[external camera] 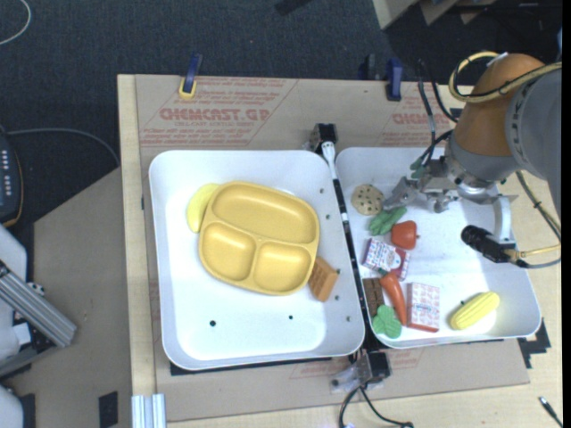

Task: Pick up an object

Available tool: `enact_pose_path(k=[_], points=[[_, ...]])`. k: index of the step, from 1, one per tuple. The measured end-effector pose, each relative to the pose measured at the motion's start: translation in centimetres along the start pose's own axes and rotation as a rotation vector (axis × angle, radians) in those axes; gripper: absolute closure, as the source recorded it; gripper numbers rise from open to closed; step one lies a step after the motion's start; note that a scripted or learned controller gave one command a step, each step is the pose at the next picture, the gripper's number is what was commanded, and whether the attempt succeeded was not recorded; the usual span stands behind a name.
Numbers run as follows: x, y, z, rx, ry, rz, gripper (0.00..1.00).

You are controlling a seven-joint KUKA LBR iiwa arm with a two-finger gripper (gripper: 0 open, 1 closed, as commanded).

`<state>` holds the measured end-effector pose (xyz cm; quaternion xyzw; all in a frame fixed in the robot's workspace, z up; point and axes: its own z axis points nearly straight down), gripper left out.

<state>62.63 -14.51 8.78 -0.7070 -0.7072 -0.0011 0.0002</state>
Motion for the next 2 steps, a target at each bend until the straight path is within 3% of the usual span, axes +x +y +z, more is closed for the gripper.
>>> enact_pose_path(k=[1, 2], points=[[0.0, 0.3, -1.4, -0.011, -0.001, 0.000, 1.00], [-1.0, 0.2, -7.2, -0.006, -0.005, 0.001, 1.00]])
